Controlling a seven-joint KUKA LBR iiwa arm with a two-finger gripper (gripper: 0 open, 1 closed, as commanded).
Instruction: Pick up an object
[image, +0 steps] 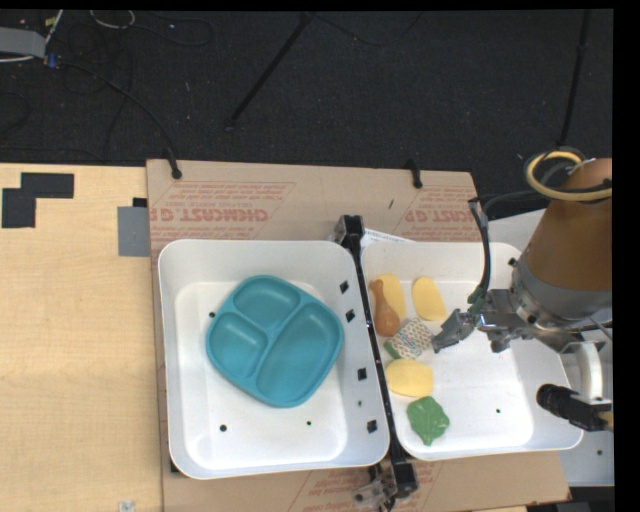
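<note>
Arm (572, 250) cut off at 3 o'clock edge. Patterned item (410, 342) partly hidden under gripper (447, 333); jaws' state unclear. Right bin (500, 425) partly covered by arm.

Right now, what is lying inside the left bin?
The left bin holds one teal divided plate, lying flat with its three compartments facing up. The bin floor under the plate is covered, so anything beneath it cannot be seen.

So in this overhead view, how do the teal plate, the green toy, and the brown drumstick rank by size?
Largest to smallest as they look:
1. Teal divided plate, by far.
2. Brown drumstick and green toy look about alike; I won't rank them.
</note>
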